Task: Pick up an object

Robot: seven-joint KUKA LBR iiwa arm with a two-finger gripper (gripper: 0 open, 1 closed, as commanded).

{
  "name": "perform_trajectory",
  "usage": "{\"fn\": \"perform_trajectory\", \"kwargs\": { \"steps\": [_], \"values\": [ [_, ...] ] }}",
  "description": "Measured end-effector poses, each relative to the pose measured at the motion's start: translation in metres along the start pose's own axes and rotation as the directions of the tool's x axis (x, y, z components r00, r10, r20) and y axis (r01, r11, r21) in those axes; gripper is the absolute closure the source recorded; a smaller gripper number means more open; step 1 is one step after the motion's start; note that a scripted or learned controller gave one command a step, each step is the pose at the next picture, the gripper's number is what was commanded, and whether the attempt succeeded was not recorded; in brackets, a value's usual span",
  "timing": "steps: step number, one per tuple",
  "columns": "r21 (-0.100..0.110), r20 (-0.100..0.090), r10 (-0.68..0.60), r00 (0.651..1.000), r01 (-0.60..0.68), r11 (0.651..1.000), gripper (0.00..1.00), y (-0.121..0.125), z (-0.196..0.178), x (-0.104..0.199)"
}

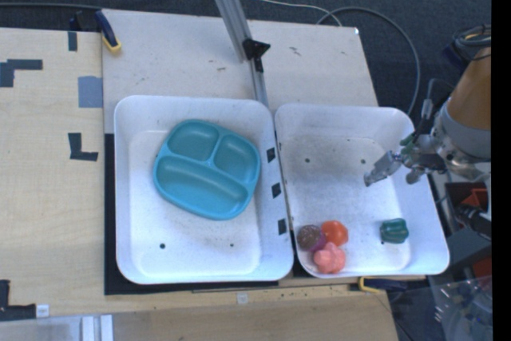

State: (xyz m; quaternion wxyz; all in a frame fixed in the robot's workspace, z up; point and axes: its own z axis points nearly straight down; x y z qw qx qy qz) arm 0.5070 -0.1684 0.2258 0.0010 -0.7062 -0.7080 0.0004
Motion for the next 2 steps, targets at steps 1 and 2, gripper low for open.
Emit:
{"fn": "perform_trajectory", "kwargs": {
  "steps": [1, 2],
  "values": [
    [-0.001, 0.0, 0.0, 1.0, 0.0, 1.0, 0.0, 0.0, 0.0, 0.0],
    [0.005, 0.0, 0.0, 1.0, 0.0, 1.0, 0.0, 0.007, 0.056, 0.007]
  ]
}}
